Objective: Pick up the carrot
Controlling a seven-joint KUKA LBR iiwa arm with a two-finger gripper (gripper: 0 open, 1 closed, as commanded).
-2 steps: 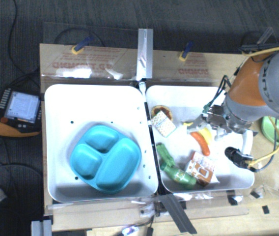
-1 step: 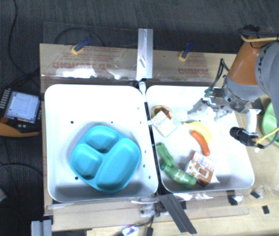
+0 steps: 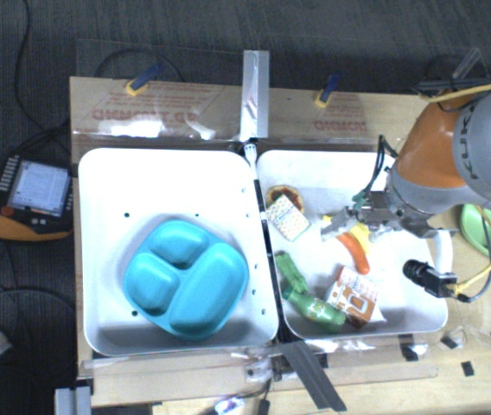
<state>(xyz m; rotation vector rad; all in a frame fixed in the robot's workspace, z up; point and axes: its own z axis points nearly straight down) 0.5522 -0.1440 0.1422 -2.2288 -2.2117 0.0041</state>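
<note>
The carrot lies in the right bin, near its middle, slanting from upper left to lower right, with a yellow piece touching its upper end. The gripper sits right over that upper end; whether it is spread or pinching cannot be told from this angle, and nothing shows the carrot between its tips. It looks like a small toy: light, stiff and smooth, so likely to slip or roll. The best hold would be across its thicker middle, square to its length. Just below lies a snack packet, with a green vegetable to the left and a patterned box further up. The left bin holds a blue tray.
</note>
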